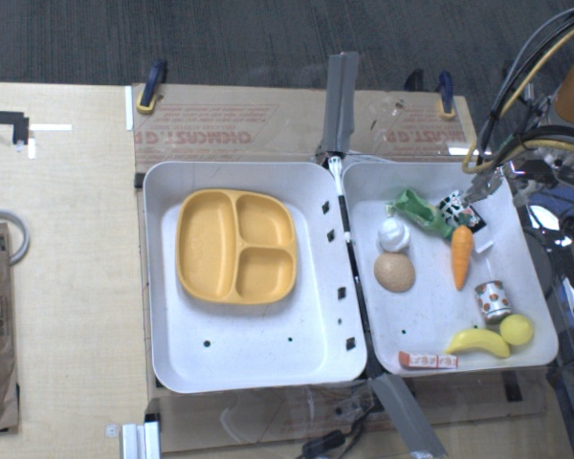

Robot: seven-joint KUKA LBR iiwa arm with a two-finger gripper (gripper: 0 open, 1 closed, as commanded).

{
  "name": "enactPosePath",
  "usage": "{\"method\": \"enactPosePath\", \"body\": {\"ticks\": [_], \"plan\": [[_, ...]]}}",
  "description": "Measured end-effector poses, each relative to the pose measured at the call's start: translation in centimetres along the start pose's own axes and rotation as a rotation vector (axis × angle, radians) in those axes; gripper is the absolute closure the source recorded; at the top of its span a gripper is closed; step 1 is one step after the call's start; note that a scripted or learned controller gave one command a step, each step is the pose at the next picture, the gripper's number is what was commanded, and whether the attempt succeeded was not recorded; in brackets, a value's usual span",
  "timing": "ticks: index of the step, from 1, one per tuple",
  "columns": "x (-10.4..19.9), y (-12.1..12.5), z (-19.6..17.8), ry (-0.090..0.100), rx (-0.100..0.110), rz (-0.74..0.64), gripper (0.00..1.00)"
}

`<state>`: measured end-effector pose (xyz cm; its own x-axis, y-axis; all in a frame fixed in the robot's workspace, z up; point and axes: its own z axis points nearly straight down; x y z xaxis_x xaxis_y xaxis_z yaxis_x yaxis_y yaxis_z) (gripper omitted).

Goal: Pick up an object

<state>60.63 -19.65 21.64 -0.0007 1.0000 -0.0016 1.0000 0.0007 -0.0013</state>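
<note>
The right bin holds several objects: a green leafy toy, a small white bulb, a brown egg-shaped piece, an orange carrot, a black-and-white toy, a small patterned can, a lemon, a banana and a flat red-and-white packet. My gripper hangs at the bin's far right corner, just up and right of the black-and-white toy. Cables and the wrist hide much of it. Nothing shows held in it.
The left bin carries a yellow divided plate. A grey divider post rises between the bins at the back. Blue clamps pin cardboard behind them. Arm cables loop over the right bin's far right side.
</note>
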Motion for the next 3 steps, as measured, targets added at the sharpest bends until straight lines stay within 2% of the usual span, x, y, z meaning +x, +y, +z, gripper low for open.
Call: {"method": "enactPosePath", "body": {"ticks": [1,2,3], "plan": [[0.1,-3.9,11.8,0.001,0.001,-0.071,0.00],[-0.1,-4.0,10.9,0.001,0.004,-0.068,1.00],[0.7,-4.0,2.0,-0.001,0.001,0.273,1.00]]}}
